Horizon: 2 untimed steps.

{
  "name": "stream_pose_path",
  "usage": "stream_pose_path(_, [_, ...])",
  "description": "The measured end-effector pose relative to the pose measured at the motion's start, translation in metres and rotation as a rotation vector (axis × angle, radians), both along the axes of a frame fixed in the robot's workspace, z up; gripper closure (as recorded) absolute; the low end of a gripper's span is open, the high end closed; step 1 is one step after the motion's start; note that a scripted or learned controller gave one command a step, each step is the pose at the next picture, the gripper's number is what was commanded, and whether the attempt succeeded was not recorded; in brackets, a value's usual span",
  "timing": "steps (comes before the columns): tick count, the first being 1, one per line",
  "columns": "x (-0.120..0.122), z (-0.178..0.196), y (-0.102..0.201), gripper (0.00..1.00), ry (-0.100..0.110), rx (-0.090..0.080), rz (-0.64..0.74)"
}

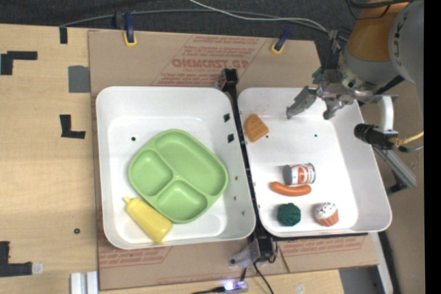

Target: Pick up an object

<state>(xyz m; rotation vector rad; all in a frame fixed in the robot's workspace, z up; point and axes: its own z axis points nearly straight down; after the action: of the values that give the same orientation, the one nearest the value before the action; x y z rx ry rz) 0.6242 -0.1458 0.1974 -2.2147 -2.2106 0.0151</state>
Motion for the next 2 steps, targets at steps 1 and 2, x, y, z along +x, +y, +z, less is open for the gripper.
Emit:
stream_pose_path(1, [0.003,0.009,0.0,0.0,-0.014,-0.002,0.004])
stream_pose_path(2, [0.01,-0.052,0.001,0.0,-0.01,-0.003,0.004])
